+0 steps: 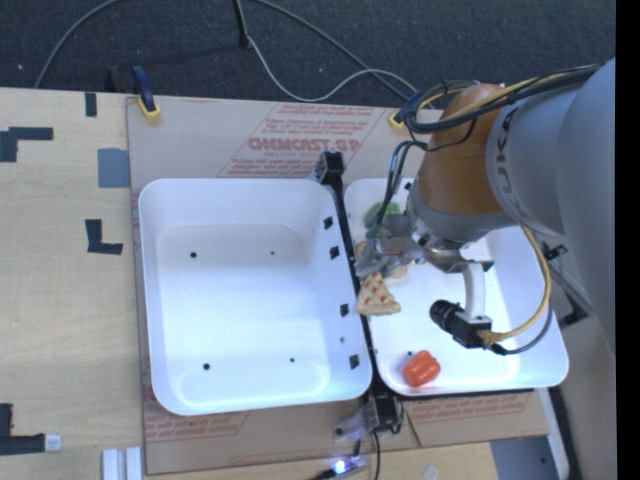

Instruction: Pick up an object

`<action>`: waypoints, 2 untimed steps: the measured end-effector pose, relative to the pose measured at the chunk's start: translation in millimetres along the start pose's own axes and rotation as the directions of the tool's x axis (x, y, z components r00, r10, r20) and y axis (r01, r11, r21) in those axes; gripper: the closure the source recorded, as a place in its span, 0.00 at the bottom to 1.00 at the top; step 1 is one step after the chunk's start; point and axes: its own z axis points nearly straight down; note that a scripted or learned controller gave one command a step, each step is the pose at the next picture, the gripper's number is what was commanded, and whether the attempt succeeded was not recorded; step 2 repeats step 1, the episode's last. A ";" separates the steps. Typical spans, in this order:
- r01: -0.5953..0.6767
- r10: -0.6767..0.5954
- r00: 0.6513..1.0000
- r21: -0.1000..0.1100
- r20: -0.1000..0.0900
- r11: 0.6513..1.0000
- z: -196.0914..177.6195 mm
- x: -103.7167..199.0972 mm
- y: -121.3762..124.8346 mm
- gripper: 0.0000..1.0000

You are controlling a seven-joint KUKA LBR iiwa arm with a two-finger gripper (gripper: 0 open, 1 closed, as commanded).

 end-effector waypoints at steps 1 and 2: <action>-0.005 0.005 1.000 0.010 0.003 1.000 5.8 46.1 -29.7 1.00; -0.005 0.005 1.000 0.010 0.003 1.000 5.8 46.1 -29.7 1.00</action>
